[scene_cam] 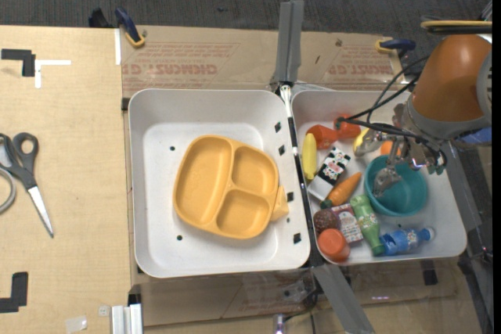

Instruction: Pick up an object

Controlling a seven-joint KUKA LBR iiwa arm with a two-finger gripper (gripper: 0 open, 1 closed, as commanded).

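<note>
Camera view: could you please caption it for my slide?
Gripper poised over teal bowl in cluttered right bin; yellow tray in left bin.

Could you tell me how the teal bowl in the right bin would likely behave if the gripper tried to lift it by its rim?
The teal bowl looks like rigid plastic, so probably light and stiff. Its smooth, curved rim may slip. A rim grip would likely tilt it.

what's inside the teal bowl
The claw reaches down into the teal bowl in the right bin. Bare teal shows around it; whatever lies under the claw is covered.
</note>
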